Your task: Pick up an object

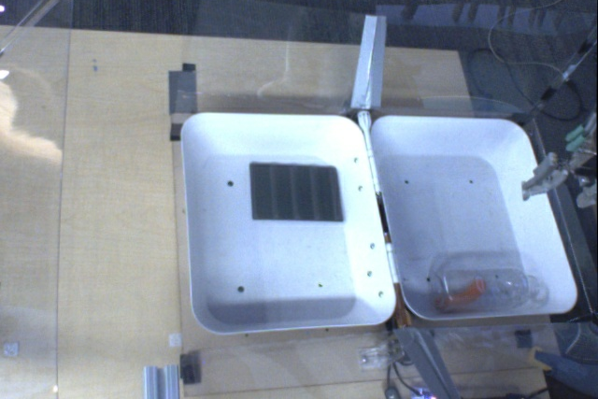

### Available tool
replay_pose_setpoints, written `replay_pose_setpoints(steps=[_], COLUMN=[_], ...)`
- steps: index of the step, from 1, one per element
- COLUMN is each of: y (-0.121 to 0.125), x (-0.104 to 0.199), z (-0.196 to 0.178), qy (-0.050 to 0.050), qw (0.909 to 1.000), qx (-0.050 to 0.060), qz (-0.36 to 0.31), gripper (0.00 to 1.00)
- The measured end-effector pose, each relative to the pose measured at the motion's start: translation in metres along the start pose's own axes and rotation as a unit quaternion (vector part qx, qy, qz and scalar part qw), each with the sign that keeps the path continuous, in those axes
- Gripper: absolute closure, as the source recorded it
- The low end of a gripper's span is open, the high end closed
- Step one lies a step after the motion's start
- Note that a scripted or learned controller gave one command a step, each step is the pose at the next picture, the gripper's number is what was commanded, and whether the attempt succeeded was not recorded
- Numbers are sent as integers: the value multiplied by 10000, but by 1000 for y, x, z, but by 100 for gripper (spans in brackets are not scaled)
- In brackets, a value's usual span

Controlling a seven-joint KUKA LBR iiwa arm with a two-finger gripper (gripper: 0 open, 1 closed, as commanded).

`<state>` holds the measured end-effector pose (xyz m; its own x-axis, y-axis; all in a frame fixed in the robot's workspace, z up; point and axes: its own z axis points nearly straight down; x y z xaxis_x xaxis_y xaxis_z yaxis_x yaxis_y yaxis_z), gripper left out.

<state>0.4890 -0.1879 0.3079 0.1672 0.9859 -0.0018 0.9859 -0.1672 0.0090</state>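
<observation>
A clear plastic bottle [488,285] with an orange piece inside lies on its side in the front corner of the right bin [439,154]. A dark grey ribbed rectangular pad [295,192] lies flat in the middle of the left bin [215,229]. My gripper [549,178] hangs over the right rim of the right bin, at the edge of the view, well back and to the right of the bottle. Nothing shows between its tips.
A metal bar [369,61] stands up behind the seam between the two bins. Cables [533,61] trail over the bench at the back right. Bare wooden bench top [93,201] stretches to the left of the bins.
</observation>
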Motion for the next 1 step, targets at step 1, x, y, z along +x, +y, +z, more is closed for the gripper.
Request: replay_pose_setpoints(steps=[1], y=[-1], x=[81], z=[178], qy=[10], qw=[9971], qx=[44], qz=[757], gripper=[0])
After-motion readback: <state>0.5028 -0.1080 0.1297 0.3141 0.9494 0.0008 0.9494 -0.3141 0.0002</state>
